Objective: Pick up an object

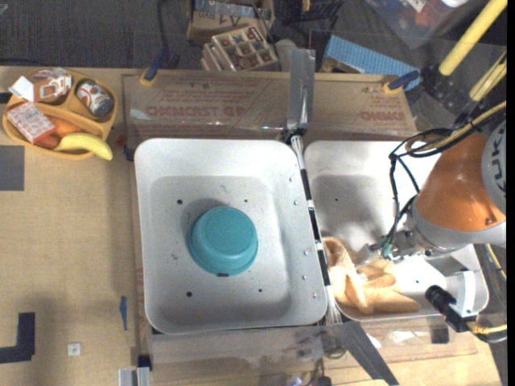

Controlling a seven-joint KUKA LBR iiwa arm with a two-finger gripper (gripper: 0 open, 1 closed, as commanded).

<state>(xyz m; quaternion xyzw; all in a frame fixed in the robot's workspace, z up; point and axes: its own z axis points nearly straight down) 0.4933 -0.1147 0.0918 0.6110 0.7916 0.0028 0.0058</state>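
Teal bowl (224, 240) in left bin (161, 167) — upside down.

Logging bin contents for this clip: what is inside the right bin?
In the right bin, tan, bread-like pieces lie at the near left corner. The arm reaches in over the bin's right part and covers the floor there, so anything beneath it is hidden.

The surface (64, 248) was light brown wood. A flat sheet of cardboard (209, 103) lay along its back edge. A yellow tray (56, 123) with a banana and small packets sat at the back left corner. Behind it, the floor (80, 14) looked dark grey, with boxes (237, 34) and black cables.
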